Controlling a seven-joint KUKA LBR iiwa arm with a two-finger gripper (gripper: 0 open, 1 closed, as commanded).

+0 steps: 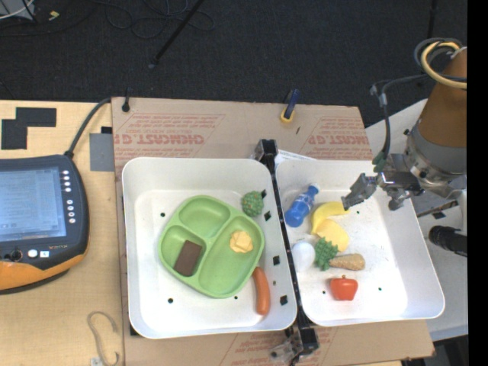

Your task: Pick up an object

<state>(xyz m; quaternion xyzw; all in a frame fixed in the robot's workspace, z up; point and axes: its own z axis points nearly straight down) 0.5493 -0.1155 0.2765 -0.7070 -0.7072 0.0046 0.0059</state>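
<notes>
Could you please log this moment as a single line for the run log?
stage: approach | gripper: over right bin, beside yellow piece, holding nothing visible | blue bottle: in right bin | green tray: left bin

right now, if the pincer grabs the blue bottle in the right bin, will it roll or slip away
Probably yes. The blue bottle lies on its side, and its rounded body looks apt to roll on the smooth floor of the right bin. It looks like hard, glossy plastic, so it may slip. The yellow piece close beside it might block a roll that way.
</notes>
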